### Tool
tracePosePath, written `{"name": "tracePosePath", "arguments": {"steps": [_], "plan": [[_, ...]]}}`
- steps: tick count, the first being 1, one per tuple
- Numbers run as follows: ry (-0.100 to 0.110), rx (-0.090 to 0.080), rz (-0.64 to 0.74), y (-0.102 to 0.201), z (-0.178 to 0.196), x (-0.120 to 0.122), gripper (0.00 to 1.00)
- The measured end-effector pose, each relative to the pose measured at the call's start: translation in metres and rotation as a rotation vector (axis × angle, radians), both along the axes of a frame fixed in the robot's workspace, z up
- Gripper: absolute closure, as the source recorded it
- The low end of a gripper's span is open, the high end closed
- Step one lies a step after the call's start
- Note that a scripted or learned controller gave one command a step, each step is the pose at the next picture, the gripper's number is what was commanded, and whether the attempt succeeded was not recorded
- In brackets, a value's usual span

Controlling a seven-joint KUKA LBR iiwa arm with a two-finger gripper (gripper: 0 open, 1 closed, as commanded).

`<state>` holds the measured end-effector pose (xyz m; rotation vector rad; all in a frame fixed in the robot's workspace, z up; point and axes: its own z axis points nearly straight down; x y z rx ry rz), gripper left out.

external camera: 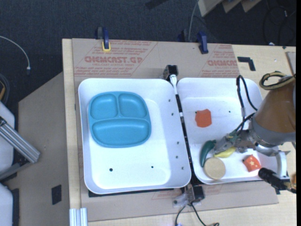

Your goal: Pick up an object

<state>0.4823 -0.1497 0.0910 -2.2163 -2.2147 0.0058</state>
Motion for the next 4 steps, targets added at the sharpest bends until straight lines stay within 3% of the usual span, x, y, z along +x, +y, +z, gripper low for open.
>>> {"name": "tracePosePath", "arguments": {"steps": [1,3,4], "plan": [[-0.010,-0.004,0.000,-0.001,0.014,0.002,1.00],[-0.016,-0.006,0.003,0.001,0.137,0.005,1.00],[-0.012,-0.005,0.002,0.001,0.143,0.006,1.00]]}}
